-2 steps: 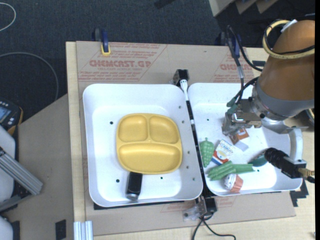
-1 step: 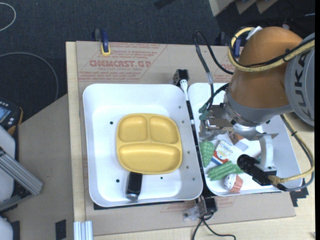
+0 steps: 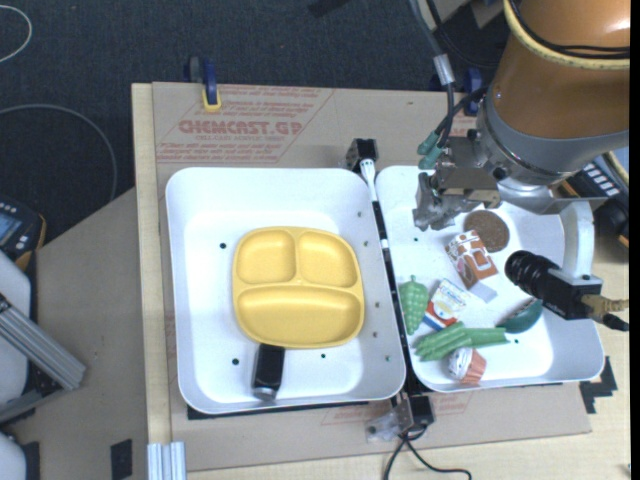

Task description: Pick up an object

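Note:
My gripper hangs over the far left part of the right bin, with nothing seen in it. Just right of it lie a brown round disc and a small orange-and-white carton. Nearer the front are a green leafy toy, a red, white and blue packet, a long green pod, a teal piece and a small orange-and-white item. The arm's grey and orange body hides the bin's far right corner.
The left bin holds a yellow divided plate in its middle and a black oblong thing by the front wall. A black strip runs along the seam between the bins. Brown board surrounds both bins.

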`<act>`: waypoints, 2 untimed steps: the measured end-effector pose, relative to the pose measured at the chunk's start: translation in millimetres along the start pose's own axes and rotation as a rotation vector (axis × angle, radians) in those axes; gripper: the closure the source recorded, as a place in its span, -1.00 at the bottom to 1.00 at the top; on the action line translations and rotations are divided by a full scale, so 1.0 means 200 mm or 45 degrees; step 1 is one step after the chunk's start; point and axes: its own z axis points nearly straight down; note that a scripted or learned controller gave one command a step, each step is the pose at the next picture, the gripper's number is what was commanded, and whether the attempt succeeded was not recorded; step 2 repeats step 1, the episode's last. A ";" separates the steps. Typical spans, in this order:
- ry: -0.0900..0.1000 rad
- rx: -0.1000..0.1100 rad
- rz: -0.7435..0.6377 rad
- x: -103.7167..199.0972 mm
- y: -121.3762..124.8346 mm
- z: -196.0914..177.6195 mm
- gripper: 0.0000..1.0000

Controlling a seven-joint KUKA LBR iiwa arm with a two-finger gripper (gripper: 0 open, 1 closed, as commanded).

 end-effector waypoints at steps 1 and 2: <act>-0.002 0.011 0.000 0.17 0.00 -0.20 1.00; -0.002 0.011 0.000 0.17 0.00 -0.20 1.00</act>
